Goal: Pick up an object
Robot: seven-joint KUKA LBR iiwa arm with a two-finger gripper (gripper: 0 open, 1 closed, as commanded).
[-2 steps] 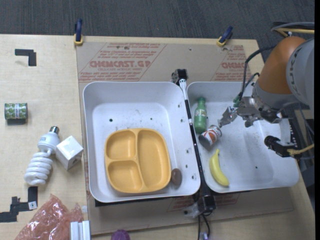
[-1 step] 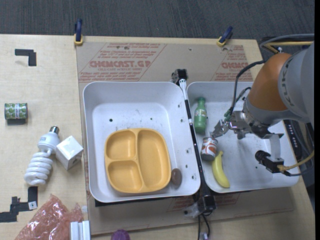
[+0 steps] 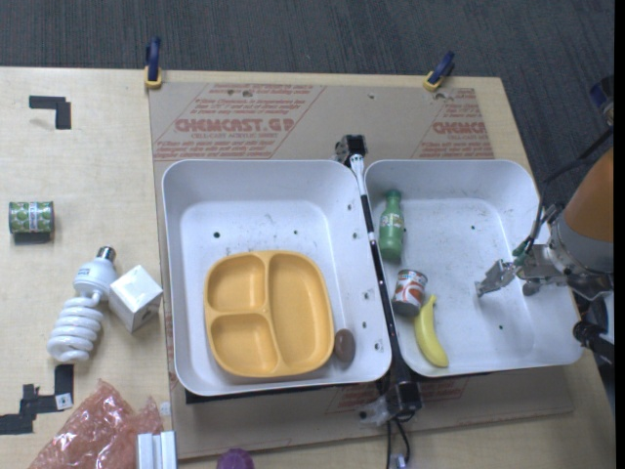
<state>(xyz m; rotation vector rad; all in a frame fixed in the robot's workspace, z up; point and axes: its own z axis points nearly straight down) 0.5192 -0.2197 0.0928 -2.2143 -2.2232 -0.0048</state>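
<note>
Hand [image 3: 491, 281] over right bin [image 3: 508, 176] – open/closed can't tell – banana [image 3: 430, 332] nearby.

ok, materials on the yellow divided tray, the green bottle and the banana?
Yellow divided tray: looks like moulded plastic, matte, uniform colour, rounded compartment walls. Green bottle: probably plastic, slightly glossy, with a pale label; too small to be sure. Banana: smooth, even yellow with a dark tip; real or plastic replica can't be told.
</note>
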